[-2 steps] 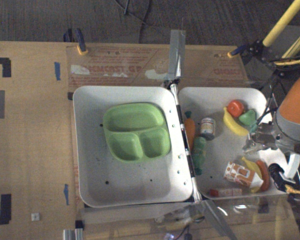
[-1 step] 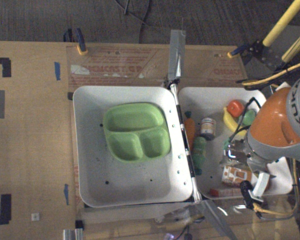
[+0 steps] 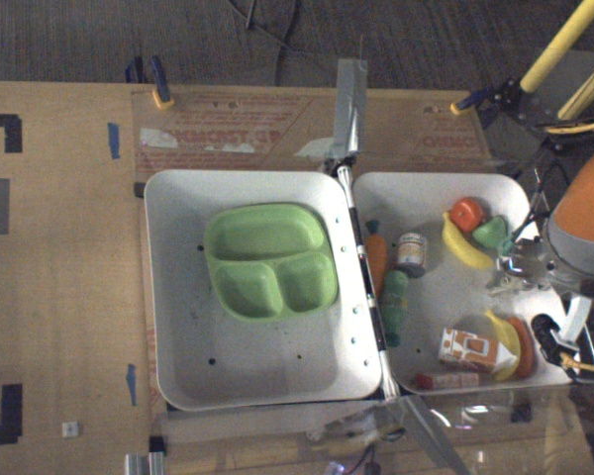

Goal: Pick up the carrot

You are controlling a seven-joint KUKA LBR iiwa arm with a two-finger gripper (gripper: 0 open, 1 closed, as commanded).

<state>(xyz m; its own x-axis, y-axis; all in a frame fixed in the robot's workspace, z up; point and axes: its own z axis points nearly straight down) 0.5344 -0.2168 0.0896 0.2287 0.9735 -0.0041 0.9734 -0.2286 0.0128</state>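
At the right edge of the right bin we find the gripper (image 3: 520,265), a metallic cluster below the arm's orange band (image 3: 586,206); we cannot tell how its jaws stand, and nothing shows in its grasp.

Nearest to it, we count two yellow bananas: one banana (image 3: 463,246) curves just left of the gripper, with one red tomato (image 3: 466,212) and one green rounded item (image 3: 491,233) touching its upper end. The second banana (image 3: 506,332) lies below the gripper, beside a red-orange piece we cannot identify. One small orange-and-white carton (image 3: 467,349) rests on its side next to that, and one flat red item (image 3: 445,381) lies by the bin's lower wall.

Further left we see one small can (image 3: 411,252) standing upright. The carrot (image 3: 376,256), the single one here, lies lengthwise against the right bin's left wall, well apart from the gripper. One dark green vegetable (image 3: 393,306) lies just below it.

We count two white bins. The right bin (image 3: 416,191) holds all of these. The left bin (image 3: 168,265) holds one green divided plate (image 3: 270,260) with three compartments.
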